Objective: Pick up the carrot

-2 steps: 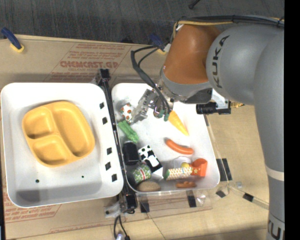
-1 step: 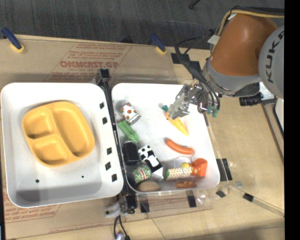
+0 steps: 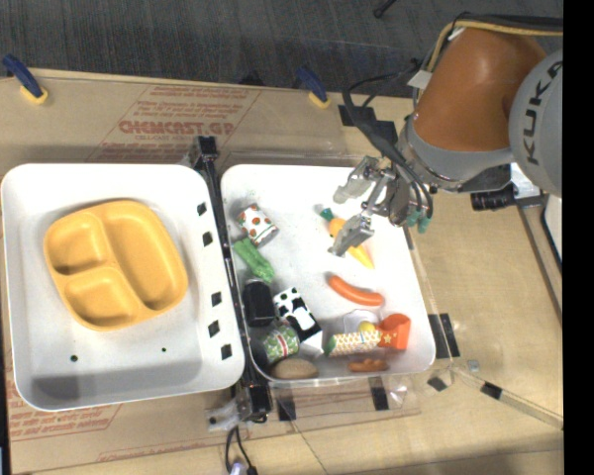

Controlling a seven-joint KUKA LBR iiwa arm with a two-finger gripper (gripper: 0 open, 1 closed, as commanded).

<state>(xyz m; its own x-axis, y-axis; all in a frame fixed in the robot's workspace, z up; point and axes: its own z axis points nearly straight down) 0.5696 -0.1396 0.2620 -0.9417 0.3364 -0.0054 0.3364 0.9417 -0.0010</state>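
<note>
The carrot [image 3: 338,228], small and orange with a green top, lies in the upper right part of the right bin [image 3: 307,191]. A yellow piece [image 3: 364,257] sits just below it. My gripper [image 3: 354,212] hangs directly over the carrot, reaching in from the right. Its fingers stand apart: one fingertip [image 3: 350,188] is above the carrot, the other [image 3: 355,235] covers the carrot's lower end. The gripper is open, and the carrot rests on the bin floor.
The right bin also holds a sausage [image 3: 355,290], a green vegetable [image 3: 252,261], a red-and-white can [image 3: 258,225], a toy cow [image 3: 299,313], a green can [image 3: 280,344] and a red cup [image 3: 396,331]. A yellow divided tray [image 3: 114,262] lies in the left bin [image 3: 30,364].
</note>
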